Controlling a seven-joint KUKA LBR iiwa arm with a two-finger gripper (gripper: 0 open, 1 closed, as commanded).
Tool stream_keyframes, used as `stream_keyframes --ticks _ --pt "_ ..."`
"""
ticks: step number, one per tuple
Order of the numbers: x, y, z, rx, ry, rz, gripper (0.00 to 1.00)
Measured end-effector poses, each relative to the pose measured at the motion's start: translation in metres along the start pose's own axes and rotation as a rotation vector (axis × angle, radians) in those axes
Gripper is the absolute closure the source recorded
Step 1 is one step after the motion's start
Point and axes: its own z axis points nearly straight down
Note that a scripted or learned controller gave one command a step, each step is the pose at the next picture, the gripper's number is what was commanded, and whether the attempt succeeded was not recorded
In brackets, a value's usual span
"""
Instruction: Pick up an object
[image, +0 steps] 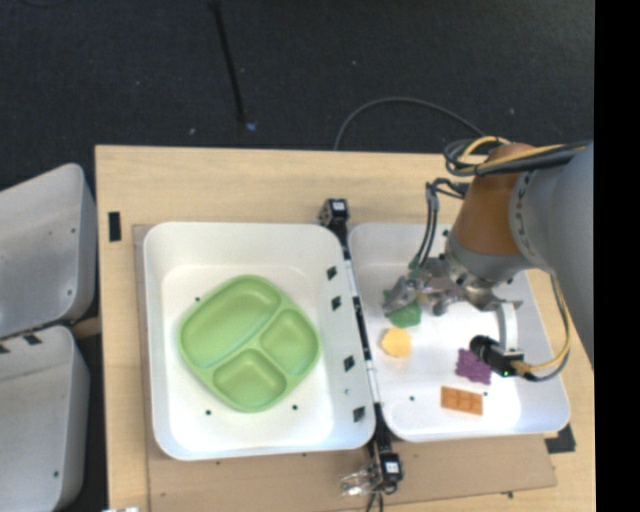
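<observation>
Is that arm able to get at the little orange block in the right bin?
Probably yes. The orange block lies flat and alone near the right bin's front wall, with nothing on it. The gripper sits further back by the green piece.

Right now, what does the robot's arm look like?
The arm is fat, round and grey, with an orange band above the wrist. Dark cables loop around its top. The gripper at the end is small, grey metal.
</observation>
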Motion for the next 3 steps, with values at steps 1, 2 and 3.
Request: stream_keyframes --ticks 1,2,3 --pt "-0.001 0.002 -0.014 -0.007 0.0 0.004 1.0" --pt "0.002 -0.003 -0.06 -0.009 0.001 0.0 1.0" --pt "0.004 0.006 -0.107 -0.009 0.0 -0.006 1.0"
